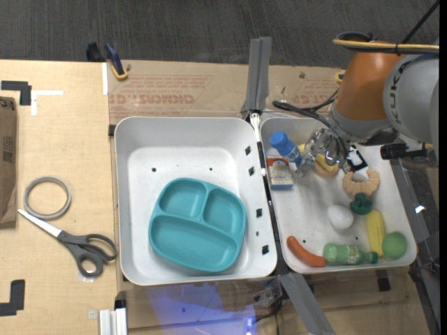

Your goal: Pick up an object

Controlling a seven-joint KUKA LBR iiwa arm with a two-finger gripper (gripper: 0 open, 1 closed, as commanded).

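Observation:
My gripper (323, 153) hangs low in the back of the right bin (307, 208), under the grey arm with its orange band (367, 82). Its fingers stand around a small yellow object (325, 162) beside a blue bottle (285, 148) and a small red and white box (280, 174). Whether the fingers grip anything is hidden by the wrist. Further forward lie a beige ring toy (362, 181), a dark green piece (361, 204), a white egg (341, 218), a corn cob (375, 232), a green ball (394, 245), a green bottle (348, 254) and a red sausage (305, 252).
The left bin (140, 145) holds a teal divided plate (198, 224). On the wooden bench to the left lie scissors (73, 243) and a tape roll (47, 197). A grey divider post (258, 75) stands between the bins at the back.

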